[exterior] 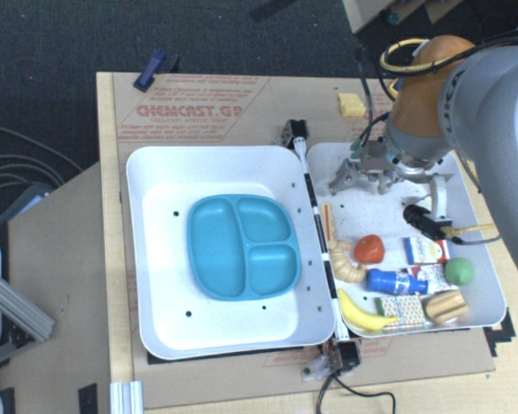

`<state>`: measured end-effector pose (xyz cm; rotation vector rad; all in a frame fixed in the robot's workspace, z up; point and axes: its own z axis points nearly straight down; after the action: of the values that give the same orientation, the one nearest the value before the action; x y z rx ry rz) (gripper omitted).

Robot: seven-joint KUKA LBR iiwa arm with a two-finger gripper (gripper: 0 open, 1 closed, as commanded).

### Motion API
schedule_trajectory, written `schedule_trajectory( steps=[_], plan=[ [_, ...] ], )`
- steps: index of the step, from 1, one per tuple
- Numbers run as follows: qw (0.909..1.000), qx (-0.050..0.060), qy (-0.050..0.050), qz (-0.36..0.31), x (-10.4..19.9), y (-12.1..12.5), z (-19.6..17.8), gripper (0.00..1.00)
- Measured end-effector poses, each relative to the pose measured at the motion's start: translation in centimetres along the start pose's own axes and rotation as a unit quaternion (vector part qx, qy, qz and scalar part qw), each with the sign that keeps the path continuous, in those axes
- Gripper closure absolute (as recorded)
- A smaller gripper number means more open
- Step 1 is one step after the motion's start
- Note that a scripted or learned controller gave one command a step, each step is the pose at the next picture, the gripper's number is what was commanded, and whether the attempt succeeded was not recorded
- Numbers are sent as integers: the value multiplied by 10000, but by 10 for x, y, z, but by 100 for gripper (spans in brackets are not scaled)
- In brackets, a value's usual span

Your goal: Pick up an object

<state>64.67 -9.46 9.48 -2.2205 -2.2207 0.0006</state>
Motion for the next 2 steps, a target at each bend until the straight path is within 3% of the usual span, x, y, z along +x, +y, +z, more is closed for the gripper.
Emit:
schedule_trajectory(
  steps=[1, 2],
  plan=[
    [10000, -10, -1, 0, 0, 1, -10, 100],
    [10000, -7, -1, 0, 0, 0, -10, 0]
  ],
)
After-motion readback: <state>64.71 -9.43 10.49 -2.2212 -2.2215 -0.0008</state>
